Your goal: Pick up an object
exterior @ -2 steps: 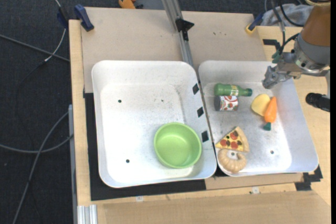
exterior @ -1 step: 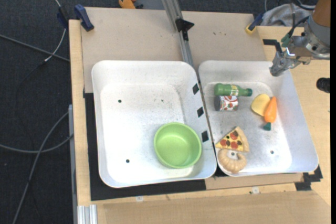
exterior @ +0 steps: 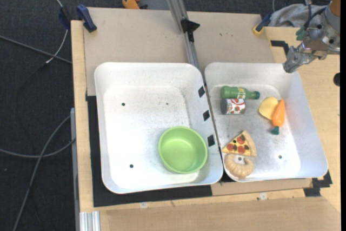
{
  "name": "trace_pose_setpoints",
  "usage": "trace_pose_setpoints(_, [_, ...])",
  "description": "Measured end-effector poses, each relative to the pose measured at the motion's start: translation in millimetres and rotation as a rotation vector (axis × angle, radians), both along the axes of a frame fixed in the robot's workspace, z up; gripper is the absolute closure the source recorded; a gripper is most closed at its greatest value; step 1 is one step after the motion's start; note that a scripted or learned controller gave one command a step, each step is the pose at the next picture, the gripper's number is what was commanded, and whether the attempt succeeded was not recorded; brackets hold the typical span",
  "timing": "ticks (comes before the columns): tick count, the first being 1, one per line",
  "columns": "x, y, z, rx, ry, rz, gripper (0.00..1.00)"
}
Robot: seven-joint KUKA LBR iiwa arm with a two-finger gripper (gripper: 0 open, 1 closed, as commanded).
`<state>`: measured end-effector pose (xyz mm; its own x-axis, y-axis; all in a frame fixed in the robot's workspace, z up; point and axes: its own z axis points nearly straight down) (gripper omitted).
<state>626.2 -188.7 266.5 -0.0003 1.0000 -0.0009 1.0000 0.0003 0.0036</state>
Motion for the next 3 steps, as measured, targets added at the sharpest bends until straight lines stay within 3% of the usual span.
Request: trace_pose_setpoints(3, [-37.2, 154.7, -11.4, 0.002, 0.006, 0.004, 1.0])
